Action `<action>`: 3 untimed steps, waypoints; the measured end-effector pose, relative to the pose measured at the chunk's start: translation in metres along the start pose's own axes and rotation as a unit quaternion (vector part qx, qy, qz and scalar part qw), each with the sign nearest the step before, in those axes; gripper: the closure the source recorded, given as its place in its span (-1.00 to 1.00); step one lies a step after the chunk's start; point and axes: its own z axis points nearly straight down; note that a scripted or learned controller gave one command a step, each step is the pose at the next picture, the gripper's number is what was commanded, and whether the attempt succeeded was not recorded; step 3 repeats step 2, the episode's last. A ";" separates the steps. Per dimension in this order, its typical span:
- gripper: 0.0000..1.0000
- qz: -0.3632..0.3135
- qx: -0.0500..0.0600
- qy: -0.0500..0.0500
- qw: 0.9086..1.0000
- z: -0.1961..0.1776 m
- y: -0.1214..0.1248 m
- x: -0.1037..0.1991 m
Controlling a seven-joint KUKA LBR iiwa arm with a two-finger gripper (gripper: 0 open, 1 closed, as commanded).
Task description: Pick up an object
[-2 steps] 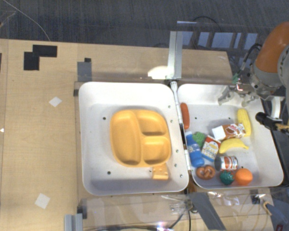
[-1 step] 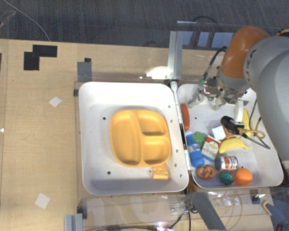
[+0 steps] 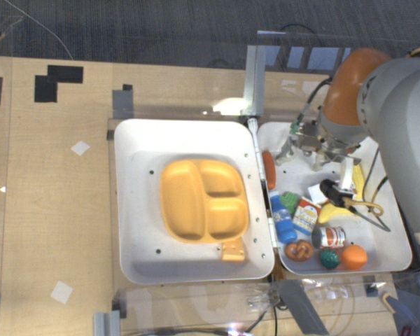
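Note:
My gripper [image 3: 309, 152] hangs over the far part of the right bin [image 3: 400, 247], below the orange band of the arm. Nothing shows between it and the bin floor. Left of it, a red sausage [image 3: 268, 169] lies along the bin's left wall. Nearer the camera lie a banana [image 3: 334, 213], a white and red carton [image 3: 306, 216], a green piece [image 3: 288, 201], a blue bottle [image 3: 283, 226], a small can [image 3: 332, 238], a pretzel [image 3: 299, 250], a dark green ball [image 3: 329, 259] and an orange [image 3: 354, 257].
The left bin [image 3: 136, 187] holds a yellow divided tray [image 3: 203, 198] and a small yellow block [image 3: 232, 251] by its near edge. A metal post [image 3: 255, 79] stands behind the wall between the bins. The arm's grey body covers the right bin's far right corner.

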 end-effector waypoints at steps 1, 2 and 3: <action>-1.00 0.000 0.000 0.000 1.000 0.000 0.000 0.000; -1.00 0.013 -0.001 0.000 1.000 -0.001 -0.011 0.004; -1.00 0.013 -0.001 0.000 1.000 -0.001 -0.011 0.004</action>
